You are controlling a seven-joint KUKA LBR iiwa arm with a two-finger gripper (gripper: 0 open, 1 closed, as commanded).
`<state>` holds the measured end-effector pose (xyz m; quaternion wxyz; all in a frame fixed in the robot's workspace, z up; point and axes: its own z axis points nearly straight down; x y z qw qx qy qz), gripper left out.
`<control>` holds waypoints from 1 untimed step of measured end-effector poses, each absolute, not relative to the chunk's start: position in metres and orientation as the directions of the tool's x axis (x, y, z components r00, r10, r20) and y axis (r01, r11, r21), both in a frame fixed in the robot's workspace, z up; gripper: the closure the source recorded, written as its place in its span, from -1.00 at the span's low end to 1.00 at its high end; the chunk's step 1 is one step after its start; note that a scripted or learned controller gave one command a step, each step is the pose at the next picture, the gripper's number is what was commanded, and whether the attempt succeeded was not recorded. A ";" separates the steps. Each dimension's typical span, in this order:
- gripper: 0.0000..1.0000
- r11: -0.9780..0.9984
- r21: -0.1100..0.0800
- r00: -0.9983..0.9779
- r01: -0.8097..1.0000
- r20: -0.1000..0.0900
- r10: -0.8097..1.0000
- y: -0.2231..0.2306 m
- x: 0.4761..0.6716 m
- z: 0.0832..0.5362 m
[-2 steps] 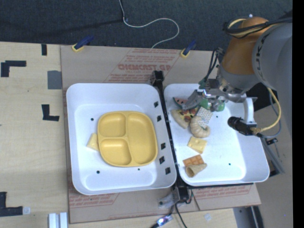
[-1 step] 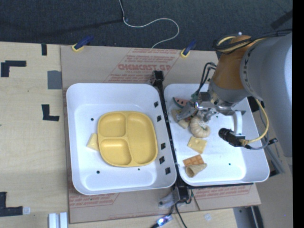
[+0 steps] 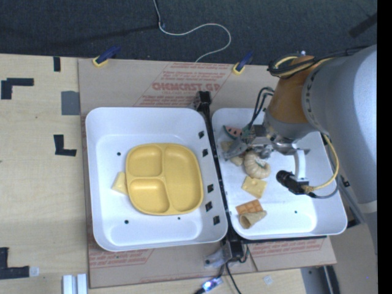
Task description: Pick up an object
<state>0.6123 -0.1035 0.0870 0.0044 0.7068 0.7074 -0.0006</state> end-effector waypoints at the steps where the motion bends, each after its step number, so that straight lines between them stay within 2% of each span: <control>1: 1.00 0.001 0.014 -0.001 1.000 -0.007 1.000 -0.103 0.615 0.101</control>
